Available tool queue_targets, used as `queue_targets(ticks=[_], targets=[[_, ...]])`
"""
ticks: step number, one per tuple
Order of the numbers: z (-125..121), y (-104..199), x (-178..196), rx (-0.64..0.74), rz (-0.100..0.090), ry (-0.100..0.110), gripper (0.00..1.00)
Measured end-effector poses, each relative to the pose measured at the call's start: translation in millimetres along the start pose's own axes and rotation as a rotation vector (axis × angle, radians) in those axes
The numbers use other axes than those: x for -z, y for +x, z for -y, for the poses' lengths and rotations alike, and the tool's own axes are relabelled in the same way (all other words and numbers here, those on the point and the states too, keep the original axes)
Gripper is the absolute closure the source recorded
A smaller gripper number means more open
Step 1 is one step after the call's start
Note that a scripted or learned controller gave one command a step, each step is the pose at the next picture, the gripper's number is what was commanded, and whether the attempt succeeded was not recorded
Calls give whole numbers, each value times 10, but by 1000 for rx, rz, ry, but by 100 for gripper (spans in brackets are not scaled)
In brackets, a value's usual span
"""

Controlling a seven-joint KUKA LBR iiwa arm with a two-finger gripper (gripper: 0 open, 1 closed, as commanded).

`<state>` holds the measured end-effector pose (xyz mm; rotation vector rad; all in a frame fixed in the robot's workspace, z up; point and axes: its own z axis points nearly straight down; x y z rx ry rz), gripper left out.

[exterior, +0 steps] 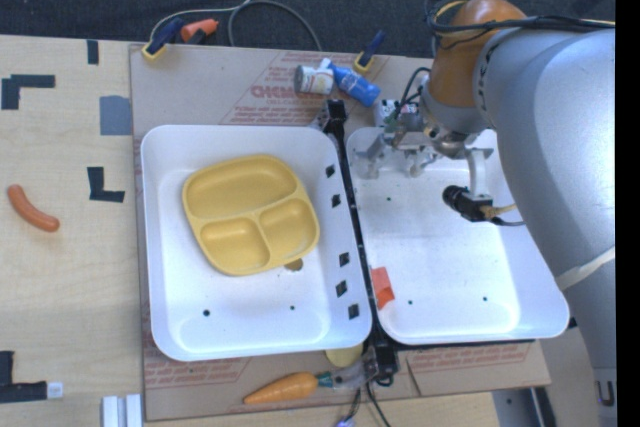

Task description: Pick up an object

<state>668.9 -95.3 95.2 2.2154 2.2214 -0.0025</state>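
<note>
We see the gripper (400,147) low over the far end of the right bin (450,315), but the wrist and cables crowd it, so we cannot tell its state or whether it has anything. The arm (540,115) is cut off at the right edge. In the left bin (165,245) lies a yellow divided plate (250,213), partly covering a small brown thing (293,265).

From my console I see a toy carrot (283,387) lying on the table's (60,315) near edge, just below the left bin. A sausage-like orange piece (33,209) rests far left on the wood. An orange-handled clamp (180,33) grips the cardboard sheet's (260,93) far edge, and a white-and-blue bottle (337,80) lies on its side there.
</note>
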Motion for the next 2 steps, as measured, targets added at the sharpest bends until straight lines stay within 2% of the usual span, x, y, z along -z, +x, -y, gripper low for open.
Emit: queue_targets(ticks=[1, 2], targets=[[-1, 0, 99, 1, 1, 0, 100], [891, 919, 945, 5, -8, 0, 100]])
